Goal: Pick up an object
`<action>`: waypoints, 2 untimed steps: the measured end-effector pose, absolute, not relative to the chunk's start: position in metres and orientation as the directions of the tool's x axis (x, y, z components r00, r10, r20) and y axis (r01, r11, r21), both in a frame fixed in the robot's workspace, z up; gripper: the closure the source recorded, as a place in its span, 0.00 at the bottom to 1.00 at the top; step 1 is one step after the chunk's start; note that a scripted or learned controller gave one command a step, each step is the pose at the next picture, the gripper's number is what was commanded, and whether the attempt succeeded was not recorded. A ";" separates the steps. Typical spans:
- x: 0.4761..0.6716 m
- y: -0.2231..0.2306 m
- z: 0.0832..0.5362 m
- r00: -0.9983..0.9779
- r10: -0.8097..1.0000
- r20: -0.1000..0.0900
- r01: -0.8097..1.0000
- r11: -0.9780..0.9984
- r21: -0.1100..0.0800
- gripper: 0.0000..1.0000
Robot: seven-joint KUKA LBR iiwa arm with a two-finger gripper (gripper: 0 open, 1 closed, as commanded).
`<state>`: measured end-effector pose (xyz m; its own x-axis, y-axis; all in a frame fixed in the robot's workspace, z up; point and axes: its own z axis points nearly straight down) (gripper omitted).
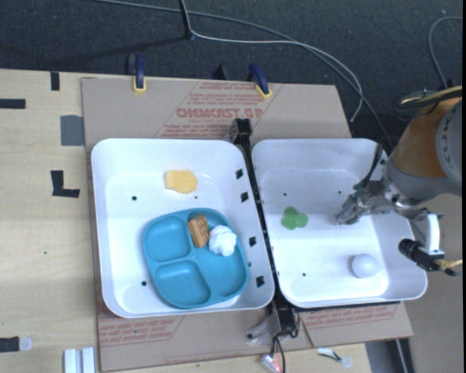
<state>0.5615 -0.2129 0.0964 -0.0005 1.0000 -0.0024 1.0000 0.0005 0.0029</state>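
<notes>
Gripper [351, 212] sits low in the right bin [326, 158], near its right wall; can't tell jaw state from here. Nearest candidates: soft green lump [294, 219] mid-bin, smooth white ball [364, 266] by the front-right corner. Left bin [109, 208] holds a blue divided tray [179, 274], likely just staging.

Cardboard sheet [210, 107] – red print, partly legible: "CHEMCAST GP".

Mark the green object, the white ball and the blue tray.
green object [294, 219], camera view, its middle
white ball [364, 266], camera view, its top
blue tray [169, 240], camera view, upper-left compartment floor
</notes>
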 end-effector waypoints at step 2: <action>0.553 -0.224 0.213 0.000 1.000 -0.002 1.000 0.000 0.005 1.00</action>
